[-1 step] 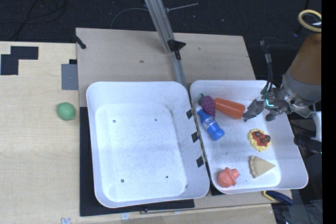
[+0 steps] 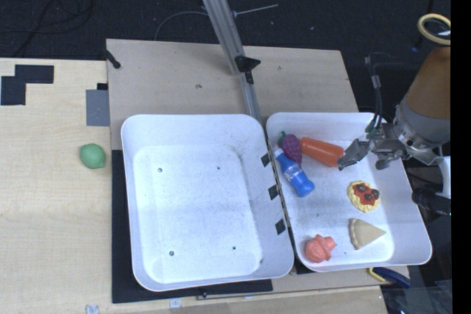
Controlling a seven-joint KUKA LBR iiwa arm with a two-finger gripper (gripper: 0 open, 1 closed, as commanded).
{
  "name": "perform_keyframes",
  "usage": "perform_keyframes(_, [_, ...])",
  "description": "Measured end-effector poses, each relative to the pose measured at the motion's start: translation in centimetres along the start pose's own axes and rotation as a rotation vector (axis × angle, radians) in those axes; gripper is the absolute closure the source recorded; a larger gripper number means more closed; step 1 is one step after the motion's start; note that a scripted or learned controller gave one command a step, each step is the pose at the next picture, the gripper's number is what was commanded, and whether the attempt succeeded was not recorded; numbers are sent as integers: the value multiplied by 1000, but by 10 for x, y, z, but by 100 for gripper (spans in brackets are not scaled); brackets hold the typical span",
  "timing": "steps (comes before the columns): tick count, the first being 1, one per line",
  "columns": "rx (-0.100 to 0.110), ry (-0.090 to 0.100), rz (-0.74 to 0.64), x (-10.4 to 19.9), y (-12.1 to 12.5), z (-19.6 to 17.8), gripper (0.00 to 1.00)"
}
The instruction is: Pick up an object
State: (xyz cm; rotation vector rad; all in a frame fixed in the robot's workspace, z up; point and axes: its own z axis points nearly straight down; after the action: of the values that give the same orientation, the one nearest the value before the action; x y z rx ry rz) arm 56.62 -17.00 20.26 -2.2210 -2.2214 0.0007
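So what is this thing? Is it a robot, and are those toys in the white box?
Yes, it is a robot arm, grey and orange, reaching in from the right side of the picture. The camera sits above the bench and looks down on it at a slant. At the end of the arm is its hand, with two fingers spread apart and nothing between them. It hangs over the right bin, close to an orange carrot-shaped toy.

Two shallow white bins sit side by side. The right one also holds a purple grape bunch, a blue bottle, a little round pizza, a tan wedge and a pink-red toy. The left bin is next to it. A green ball lies out on the wooden bench, left of both bins.
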Motion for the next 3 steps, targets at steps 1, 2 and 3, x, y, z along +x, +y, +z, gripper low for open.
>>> perform_keyframes(1, [4, 1, 0, 8, 5, 55, 0])
perform_keyframes(2, [0, 0, -1, 9, 5, 106, 0])
perform_keyframes(3, [0, 0, 1, 8, 5, 96, 100])
